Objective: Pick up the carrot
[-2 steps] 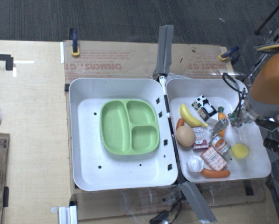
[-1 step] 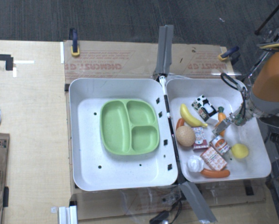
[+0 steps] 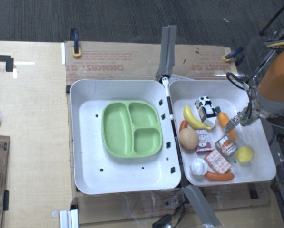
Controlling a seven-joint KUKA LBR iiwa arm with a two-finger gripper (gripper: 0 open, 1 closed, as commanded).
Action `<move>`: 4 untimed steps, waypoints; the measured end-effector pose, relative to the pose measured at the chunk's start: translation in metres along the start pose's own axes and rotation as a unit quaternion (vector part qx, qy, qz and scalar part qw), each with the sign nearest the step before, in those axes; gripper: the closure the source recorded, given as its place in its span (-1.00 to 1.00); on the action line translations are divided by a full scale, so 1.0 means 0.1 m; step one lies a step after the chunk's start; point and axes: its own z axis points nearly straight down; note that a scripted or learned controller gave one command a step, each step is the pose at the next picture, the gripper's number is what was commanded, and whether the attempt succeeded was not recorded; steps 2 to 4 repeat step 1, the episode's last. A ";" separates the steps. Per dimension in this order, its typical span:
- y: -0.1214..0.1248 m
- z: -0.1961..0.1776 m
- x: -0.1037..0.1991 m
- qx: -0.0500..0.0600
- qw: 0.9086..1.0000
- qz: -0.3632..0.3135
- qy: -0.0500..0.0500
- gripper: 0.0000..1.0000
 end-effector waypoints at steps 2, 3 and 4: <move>0.10 -1.23 0.32 0.002 0.999 0.048 0.001 1.00; 0.10 -1.23 0.32 0.002 0.999 0.048 0.001 1.00; 0.10 -1.23 0.32 0.002 0.999 0.048 0.001 1.00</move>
